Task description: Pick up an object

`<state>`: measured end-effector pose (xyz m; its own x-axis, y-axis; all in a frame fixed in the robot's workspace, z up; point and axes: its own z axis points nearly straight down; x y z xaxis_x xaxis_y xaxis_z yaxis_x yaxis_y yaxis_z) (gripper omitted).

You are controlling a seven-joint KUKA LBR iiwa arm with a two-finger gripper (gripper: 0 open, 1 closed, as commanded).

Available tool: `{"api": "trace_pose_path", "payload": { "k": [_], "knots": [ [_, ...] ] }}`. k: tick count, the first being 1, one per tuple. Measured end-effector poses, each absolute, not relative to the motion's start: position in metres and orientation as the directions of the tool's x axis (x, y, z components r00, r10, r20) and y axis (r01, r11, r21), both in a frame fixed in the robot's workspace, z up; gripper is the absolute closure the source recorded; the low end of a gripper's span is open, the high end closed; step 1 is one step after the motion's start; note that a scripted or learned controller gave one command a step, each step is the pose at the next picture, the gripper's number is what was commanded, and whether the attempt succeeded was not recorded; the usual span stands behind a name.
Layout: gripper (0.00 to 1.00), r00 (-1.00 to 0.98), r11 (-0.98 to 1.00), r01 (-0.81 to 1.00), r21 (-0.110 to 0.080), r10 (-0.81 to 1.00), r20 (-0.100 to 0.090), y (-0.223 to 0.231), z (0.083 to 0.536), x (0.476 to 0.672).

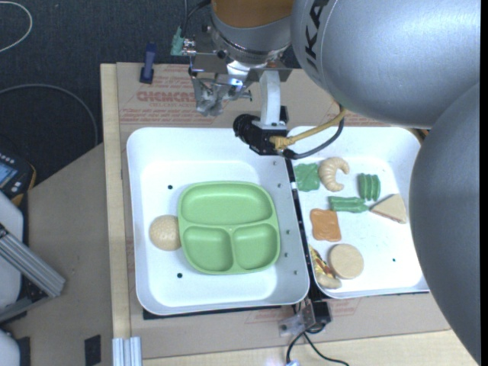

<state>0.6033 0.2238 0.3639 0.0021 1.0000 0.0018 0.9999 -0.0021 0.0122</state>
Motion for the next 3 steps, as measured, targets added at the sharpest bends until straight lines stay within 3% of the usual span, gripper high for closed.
{"api": "trace_pose_path", "payload": {
  "k": [1, 2, 3],
  "knots": [
    [1.0, -0.002, 0.002, 1.0, -0.01, 1.0, -0.002, 0.225, 0.319, 0.526],
    [1.0, -0.003, 0.003, 1.0, 0.02, 1.0, 0.01, 0.224, 0.507, 0.51],
    [1.0, -0.004, 0.004, 1.0, 0.004, 1.0, 0.001, 0.225, 0.507, 0.51]
  ]
}}
